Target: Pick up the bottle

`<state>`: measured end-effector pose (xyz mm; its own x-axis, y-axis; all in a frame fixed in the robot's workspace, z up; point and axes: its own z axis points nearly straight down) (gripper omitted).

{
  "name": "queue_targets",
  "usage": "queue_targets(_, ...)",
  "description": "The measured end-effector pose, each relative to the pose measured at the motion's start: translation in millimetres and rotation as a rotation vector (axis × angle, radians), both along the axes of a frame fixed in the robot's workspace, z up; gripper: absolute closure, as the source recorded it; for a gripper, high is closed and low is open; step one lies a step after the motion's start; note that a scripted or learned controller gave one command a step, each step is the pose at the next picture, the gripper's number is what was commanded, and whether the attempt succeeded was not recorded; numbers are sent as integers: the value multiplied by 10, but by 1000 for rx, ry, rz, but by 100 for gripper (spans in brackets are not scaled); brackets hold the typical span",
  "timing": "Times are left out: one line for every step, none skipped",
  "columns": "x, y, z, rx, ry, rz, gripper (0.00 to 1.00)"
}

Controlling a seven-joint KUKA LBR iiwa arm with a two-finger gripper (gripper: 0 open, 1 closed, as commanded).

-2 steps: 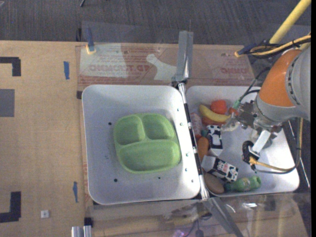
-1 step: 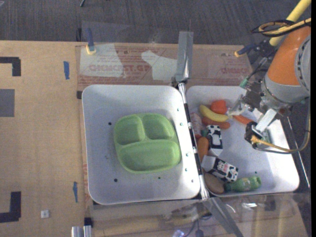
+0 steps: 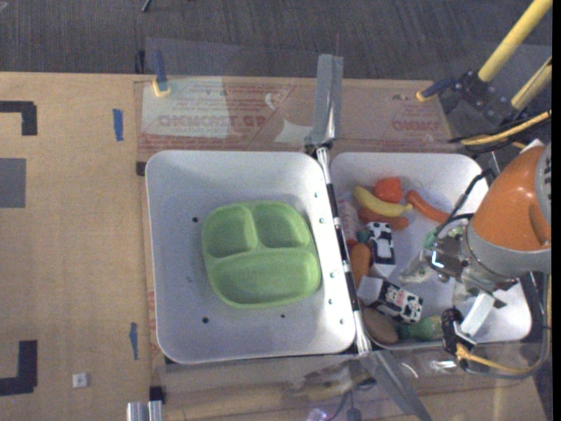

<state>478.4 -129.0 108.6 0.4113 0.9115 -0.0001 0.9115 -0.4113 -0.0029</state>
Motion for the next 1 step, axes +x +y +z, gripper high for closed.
queue_targets(812, -473, 32, -2, -1, -133, 0)
